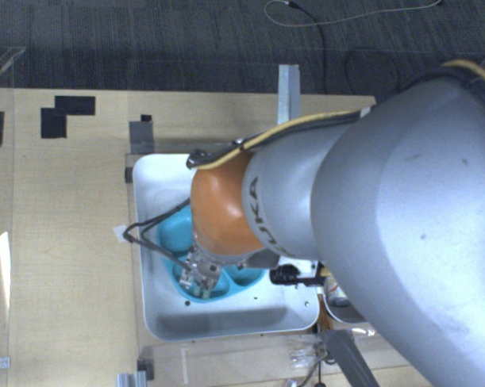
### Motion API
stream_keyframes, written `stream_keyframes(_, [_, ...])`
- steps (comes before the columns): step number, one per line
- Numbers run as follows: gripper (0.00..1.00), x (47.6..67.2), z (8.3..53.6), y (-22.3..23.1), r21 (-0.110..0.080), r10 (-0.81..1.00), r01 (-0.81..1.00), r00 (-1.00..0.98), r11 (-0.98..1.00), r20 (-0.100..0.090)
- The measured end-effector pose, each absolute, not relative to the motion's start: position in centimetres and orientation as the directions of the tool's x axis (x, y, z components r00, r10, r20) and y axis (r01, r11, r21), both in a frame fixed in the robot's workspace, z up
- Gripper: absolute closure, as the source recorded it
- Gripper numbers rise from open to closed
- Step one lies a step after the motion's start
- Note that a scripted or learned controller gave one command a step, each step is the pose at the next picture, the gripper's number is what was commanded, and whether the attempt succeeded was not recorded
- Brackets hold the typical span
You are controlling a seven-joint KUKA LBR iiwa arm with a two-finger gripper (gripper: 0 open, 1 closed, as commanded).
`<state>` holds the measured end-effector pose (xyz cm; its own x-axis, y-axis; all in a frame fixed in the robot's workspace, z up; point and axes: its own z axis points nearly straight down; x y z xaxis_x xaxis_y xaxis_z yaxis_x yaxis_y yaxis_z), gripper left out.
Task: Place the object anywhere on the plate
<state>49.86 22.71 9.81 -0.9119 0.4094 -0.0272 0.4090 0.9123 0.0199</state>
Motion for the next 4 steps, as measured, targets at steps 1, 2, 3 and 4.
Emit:
stream_keyframes(1, [1.0,48.7,14.9,23.4,0.002,0.229,0.229,-0.973,0.973,-0.002])
stream_keyframes(2, [1.0,48.8,12.4,23.3,0.003,0.278,0.278,-0.961,0.961,-0.003])
stream_keyframes(3, [1.0,53.7,11.1,19.3,0.004,0.226,0.226,-0.974,0.974,-0.004])
stream_keyframes(4, [1.0,49.3,12.6,15.7,0.003,-0.11,-0.11,-0.994,0.994,-0.006])
